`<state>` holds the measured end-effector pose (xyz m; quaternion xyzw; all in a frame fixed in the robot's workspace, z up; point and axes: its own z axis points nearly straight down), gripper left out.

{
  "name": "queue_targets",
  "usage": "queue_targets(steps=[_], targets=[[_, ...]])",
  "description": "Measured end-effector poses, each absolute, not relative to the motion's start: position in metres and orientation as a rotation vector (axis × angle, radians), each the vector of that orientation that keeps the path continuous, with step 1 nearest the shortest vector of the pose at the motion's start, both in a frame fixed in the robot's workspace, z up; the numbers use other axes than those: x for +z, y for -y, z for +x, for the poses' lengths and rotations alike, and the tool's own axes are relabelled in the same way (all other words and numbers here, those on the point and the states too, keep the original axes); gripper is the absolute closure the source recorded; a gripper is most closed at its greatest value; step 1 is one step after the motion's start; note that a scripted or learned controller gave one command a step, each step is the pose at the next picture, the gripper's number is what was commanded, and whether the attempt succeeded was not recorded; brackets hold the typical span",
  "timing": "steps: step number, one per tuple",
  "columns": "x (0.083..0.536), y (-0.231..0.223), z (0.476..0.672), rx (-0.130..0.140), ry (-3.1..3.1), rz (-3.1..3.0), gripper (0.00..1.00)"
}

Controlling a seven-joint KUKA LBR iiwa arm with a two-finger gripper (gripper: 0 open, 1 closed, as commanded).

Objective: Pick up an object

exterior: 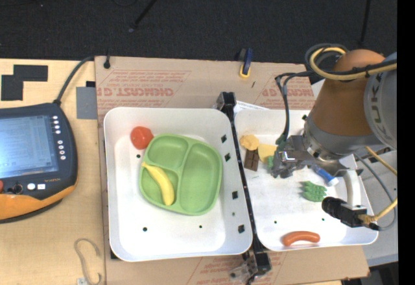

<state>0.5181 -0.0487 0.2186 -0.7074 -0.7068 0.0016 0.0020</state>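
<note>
My gripper [280,167] hangs low over the upper middle of the right bin [272,212], under the orange band of the arm. Just left of it lie a yellow lump [249,142], a pale yellow piece [266,150] and a small brown block [252,160]. A green leafy toy [314,191] sits to its lower right, and an orange sausage [301,237] lies near the bin's front edge. In the left bin [123,212] a green divided plate [185,176] holds a banana [159,184], with a red tomato [141,137] beside it.
A teach pendant [32,160] rests on the bench at far left. A black divider [237,180] runs between the bins. Cables and a black fitting [340,209] hang off the arm over the right bin's right side. A blue clamp [245,63] sits at the back.
</note>
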Motion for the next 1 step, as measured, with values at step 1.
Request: queue_targets(steps=[1], targets=[[0.2170,0.0506,0.5135,0.005,2.219,-2.219,1.00]])
